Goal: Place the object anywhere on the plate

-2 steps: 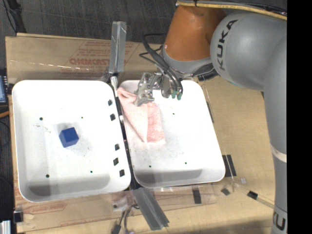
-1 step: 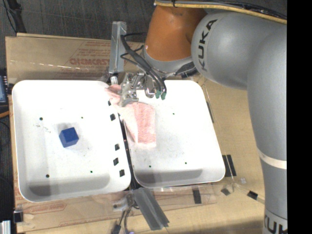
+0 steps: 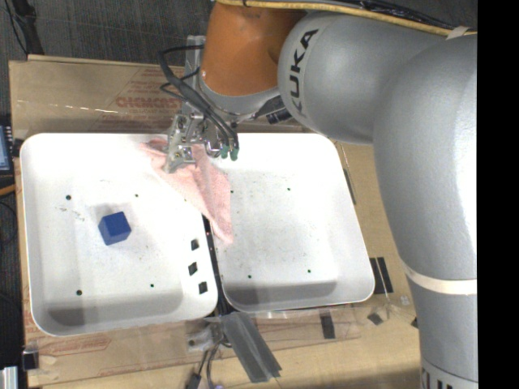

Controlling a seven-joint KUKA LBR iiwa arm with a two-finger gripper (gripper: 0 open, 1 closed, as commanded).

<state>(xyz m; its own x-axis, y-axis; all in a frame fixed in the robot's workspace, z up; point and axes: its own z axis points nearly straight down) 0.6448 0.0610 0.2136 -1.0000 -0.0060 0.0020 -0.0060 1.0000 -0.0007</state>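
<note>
Camera view: the pink cloth (image 3: 209, 191) drapes over the seam between the left bin (image 3: 49, 217) and the right bin (image 3: 324, 241). Its long axis runs from far-left to near-right. It looks light, limp and easily snagged; the far end suits a pinch. The gripper (image 3: 185, 148) sits there, perhaps touching; its spread I cannot tell.

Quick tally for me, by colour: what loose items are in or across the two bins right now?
Blue: 1, the blue cube in the left bin.
Pink: 1, the pink cloth draped over the divide between the left bin and the right bin, under the gripper.
Total: 2
</note>
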